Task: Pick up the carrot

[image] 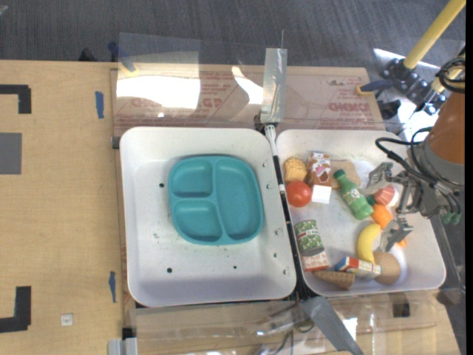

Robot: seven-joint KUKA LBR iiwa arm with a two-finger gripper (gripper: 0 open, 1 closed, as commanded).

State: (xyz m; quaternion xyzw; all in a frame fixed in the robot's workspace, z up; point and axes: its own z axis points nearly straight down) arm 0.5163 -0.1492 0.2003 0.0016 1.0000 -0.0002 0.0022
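The carrot (380, 214) is a small orange piece lying in the right part of the right bin (436, 276), with a pinkish-red item (385, 195) touching its far side. My gripper (389, 204) hangs over it from the right and is open. One dark finger (380, 174) stands beyond the pinkish item, the other finger (399, 234) on the near side of the carrot. Both items lie in the gap between the fingers, and neither looks lifted.
Crowding the right bin are a green bottle (353, 195), banana (367, 241), red tomato (298, 193), green can (311, 244), brown potato (388, 267), small boxes and a bread roll (295, 168). A teal divided plate (216, 198) lies in the left bin (140, 272).
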